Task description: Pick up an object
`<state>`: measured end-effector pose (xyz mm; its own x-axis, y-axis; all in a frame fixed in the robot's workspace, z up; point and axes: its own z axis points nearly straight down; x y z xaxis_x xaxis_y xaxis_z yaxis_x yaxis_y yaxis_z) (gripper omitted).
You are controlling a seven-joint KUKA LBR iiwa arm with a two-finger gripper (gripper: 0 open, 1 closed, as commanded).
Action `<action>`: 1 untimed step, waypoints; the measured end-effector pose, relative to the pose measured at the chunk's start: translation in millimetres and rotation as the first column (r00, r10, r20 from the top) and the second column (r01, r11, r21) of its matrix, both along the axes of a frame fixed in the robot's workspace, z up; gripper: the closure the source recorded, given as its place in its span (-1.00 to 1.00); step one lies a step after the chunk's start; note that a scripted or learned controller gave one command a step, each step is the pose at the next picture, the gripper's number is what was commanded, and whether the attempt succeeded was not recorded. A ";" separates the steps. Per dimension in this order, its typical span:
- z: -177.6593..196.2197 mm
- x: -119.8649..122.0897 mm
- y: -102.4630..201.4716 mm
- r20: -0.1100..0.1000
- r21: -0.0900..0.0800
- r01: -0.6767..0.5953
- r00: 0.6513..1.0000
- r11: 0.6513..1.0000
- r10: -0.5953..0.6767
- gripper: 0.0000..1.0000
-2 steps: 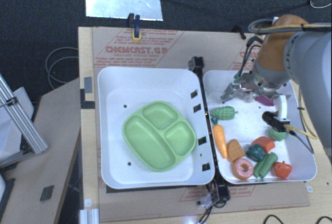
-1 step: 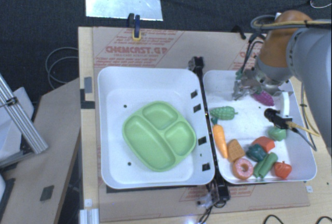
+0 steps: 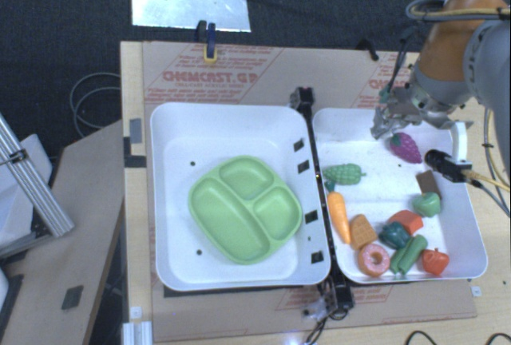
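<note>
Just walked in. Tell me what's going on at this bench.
A robot arm reaches in over the right bin, which holds a heap of toy food. Its hand sits low at the bin's far end, just beside the purple grapes. Nothing looks lifted yet; the corn, carrot and donut all lie in the bin. The left bin holds a green tray.

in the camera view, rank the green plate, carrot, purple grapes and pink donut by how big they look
1. green plate, by far the largest
2. carrot
3. purple grapes and pink donut look about alike, so I won't rank them
</note>
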<state>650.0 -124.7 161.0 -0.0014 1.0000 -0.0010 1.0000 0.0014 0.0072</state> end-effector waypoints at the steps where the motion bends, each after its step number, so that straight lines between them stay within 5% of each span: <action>1: 63.4 5.9 -4.8 0.001 -0.001 -0.003 1.000 1.000 0.003 1.00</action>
<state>655.9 -129.5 224.4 -0.0040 1.0000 -0.0016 1.0000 0.0040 0.0082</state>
